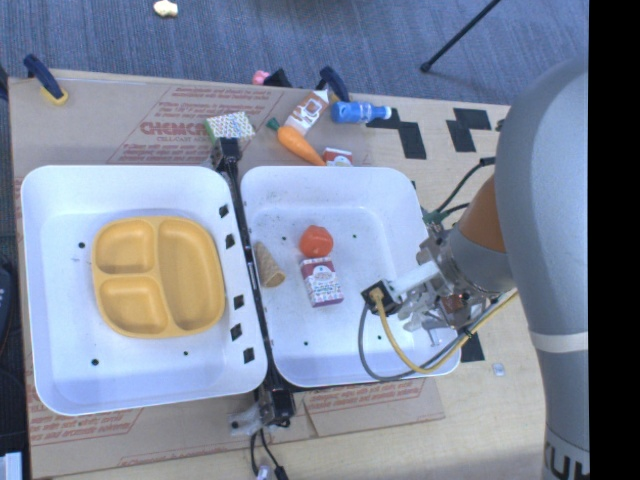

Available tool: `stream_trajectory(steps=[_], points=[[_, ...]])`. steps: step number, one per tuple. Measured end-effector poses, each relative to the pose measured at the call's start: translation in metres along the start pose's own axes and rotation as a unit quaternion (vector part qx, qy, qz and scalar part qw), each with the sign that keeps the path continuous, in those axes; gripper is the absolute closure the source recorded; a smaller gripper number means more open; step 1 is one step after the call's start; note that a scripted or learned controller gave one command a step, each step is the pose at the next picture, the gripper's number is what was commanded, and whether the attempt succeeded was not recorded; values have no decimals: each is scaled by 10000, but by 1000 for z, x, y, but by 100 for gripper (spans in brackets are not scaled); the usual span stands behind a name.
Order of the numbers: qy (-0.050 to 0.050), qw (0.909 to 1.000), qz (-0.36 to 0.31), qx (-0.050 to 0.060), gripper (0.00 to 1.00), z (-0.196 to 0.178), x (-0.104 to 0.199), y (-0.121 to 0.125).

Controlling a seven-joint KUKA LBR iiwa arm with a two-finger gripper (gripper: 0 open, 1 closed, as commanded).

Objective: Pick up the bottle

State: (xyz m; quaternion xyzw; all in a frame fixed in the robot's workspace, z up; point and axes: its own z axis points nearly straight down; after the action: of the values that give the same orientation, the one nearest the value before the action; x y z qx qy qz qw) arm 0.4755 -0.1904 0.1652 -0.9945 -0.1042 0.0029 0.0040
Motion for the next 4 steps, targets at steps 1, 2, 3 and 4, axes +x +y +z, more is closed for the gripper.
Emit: stream_trajectory(steps=[1, 2, 3, 4], points=[[11, 10000, 11, -13, 100, -2, -4, 19], [3, 9999, -156, -8, 100, 29, -1, 7], [13, 10000, 7, -16, 100, -46, 2, -8], [4, 9999, -113, -13, 100, 30, 6, 22]])
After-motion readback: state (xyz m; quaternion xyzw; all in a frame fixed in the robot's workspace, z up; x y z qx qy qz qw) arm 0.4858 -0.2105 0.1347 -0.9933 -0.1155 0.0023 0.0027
